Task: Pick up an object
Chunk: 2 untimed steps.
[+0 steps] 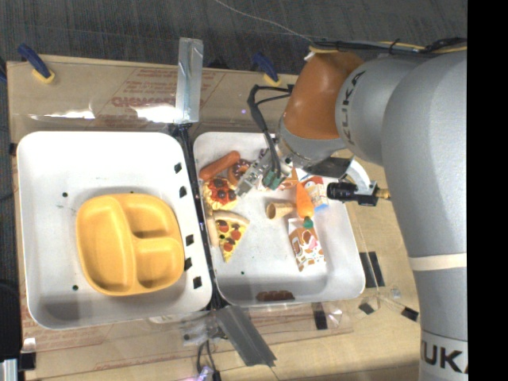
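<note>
The right bin (341,268) holds toy food. A hot dog (220,166) lies at its back left, with one pizza slice (218,191) just in front of it and another pizza slice (229,234) nearer the front. An orange carrot (304,200), a small brown cylinder (279,209) and a printed snack packet (306,246) lie toward the right. My gripper (262,179) is low in the back of this bin, just right of the hot dog and the upper pizza slice. It is open, with nothing seen between its fingers.
The left bin (48,157) holds a yellow divided tray (107,260). A small brown item (275,296) lies by the right bin's front wall. The arm's orange band (321,94) and grey body cover the bench's right side. Blue clamps (36,62) hold the cardboard at the back.
</note>
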Available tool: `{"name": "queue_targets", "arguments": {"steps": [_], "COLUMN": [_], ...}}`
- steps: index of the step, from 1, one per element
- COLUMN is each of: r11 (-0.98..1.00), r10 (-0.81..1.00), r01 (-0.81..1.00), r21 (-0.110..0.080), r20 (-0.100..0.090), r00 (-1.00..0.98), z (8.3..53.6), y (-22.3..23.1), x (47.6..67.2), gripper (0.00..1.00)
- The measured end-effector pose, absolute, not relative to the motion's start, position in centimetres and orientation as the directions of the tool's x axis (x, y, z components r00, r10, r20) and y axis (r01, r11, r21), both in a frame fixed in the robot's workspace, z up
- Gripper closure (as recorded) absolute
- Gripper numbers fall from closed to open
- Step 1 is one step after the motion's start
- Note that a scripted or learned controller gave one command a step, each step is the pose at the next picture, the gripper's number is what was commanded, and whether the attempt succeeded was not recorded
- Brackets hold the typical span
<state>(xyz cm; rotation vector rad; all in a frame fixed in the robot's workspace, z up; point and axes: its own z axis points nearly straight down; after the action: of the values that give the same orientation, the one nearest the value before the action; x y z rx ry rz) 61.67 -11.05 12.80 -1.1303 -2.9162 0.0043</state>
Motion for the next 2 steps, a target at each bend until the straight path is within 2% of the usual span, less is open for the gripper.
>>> {"name": "queue_targets", "arguments": {"steps": [1, 2], "r11": [0.631, 0.552], "r10": [0.776, 0.834], "r01": [0.776, 0.834], "r21": [0.006, 0.001], "r20": [-0.009, -0.005], "r00": [-0.631, -0.552], "z": [26.9, 31.0], "y": [-12.2, -15.2], "x": [64.6, 63.5], "gripper": [1.00, 1.00]}}
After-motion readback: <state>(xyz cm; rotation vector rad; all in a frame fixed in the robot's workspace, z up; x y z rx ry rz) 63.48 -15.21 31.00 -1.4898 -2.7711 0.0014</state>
